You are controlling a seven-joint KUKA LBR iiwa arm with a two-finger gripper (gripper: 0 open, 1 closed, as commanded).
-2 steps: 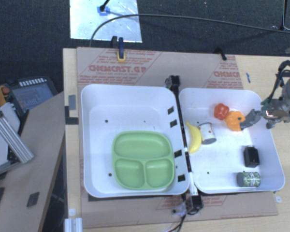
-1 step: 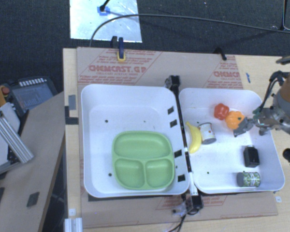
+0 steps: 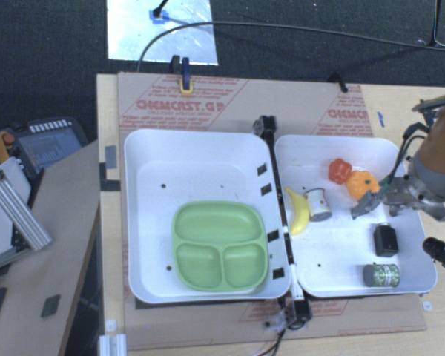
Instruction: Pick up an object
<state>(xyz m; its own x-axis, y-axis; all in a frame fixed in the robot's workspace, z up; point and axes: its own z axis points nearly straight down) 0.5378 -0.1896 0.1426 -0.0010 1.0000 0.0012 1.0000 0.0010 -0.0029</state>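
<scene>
**Arm low over the right bin, beside the orange**

The gripper (image 3: 371, 201) sits in the right bin (image 3: 334, 273), its tip just beside the orange (image 3: 362, 183); whether the jaws are spread or pressed together cannot be told. A red fruit (image 3: 340, 170) touches the orange. Nearby lie a banana (image 3: 300, 212), a small can (image 3: 317, 205), a black block (image 3: 386, 240) and a green can (image 3: 380, 275). The left bin (image 3: 156, 169) holds a green divided plate (image 3: 219, 245).

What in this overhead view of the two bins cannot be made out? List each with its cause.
- Arm: cut off by the right edge.
- Gripper fingers: too small and dark to tell whether open or shut.
- Green can label: too small to read.
- Black object: too small to identify.
</scene>
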